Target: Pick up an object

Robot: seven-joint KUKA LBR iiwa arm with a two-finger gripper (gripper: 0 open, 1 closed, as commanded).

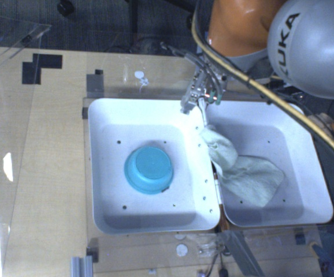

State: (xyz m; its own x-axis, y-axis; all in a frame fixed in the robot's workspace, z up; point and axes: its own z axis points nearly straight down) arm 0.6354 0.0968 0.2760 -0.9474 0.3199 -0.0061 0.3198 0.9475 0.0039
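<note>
A round blue bowl (149, 169) sits in the middle of the left bin (106, 154). A crumpled pale grey-green cloth (242, 175) lies in the right bin (305, 178), with one corner bunched up against the divider between the bins. My gripper (195, 101) hangs above the far end of that divider, just beyond the cloth's upper corner and well up and right of the bowl. Nothing shows in its grasp.
The grey arm with its orange band (239, 16) fills the upper right, and a cable (253, 85) runs from it across the right bin's far edge. A light wooden bench (40, 172) surrounds the bins, and small bits lie near the front edge (181, 249).
</note>
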